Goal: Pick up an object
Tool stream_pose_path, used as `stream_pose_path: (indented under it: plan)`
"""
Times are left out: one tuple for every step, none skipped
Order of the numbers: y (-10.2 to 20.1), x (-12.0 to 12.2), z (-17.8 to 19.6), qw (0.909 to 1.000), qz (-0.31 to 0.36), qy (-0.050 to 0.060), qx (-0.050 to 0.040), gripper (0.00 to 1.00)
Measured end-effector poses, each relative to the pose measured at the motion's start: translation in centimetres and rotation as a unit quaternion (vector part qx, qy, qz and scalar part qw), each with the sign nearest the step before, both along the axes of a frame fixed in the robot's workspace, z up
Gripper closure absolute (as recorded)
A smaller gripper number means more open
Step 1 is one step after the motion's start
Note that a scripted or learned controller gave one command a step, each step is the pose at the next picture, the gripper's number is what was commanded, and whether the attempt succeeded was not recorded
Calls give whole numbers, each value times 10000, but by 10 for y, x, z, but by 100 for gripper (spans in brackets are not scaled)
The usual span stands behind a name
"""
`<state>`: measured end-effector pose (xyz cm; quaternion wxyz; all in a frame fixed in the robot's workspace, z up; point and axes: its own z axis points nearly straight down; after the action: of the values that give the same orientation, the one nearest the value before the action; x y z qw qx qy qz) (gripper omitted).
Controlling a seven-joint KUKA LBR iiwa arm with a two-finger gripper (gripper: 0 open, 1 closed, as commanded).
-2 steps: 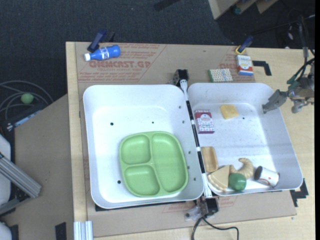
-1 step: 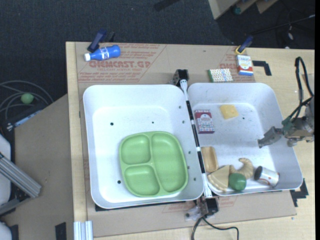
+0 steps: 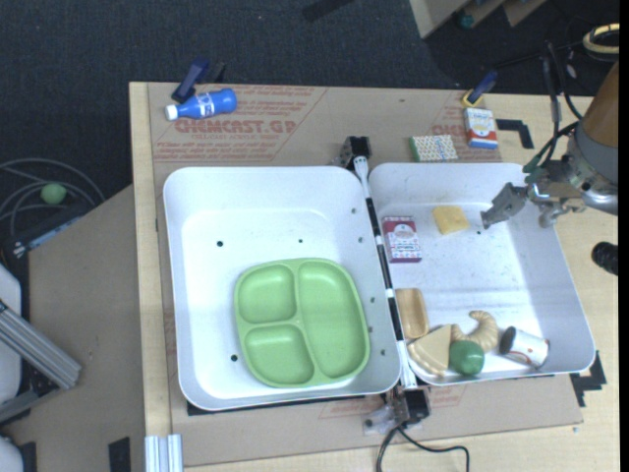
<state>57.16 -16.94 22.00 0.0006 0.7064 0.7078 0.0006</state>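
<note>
Two white bins (image 3: pixel 187 264) on cardboard-topped bench (image 3: pixel 295 126), dark carpet (image 3: pixel 98 28) behind

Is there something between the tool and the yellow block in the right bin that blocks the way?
Nothing visible does. The tool hangs over the right bin, just to the right of the yellow block, and only bare white bin floor lies between them. The red card lies further left, beyond the block.
</note>
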Motion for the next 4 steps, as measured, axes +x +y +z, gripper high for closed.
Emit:
stream_pose_path:
  plan:
    - [25,-94,-108,10000,-14,32,7,0]
    - [2,6,-135,10000,-7,4,-2,0]
    - [18,96,-135,10000,2,-2,-1,0]
    - [17,98,-121,10000,6,-36,-15,100]
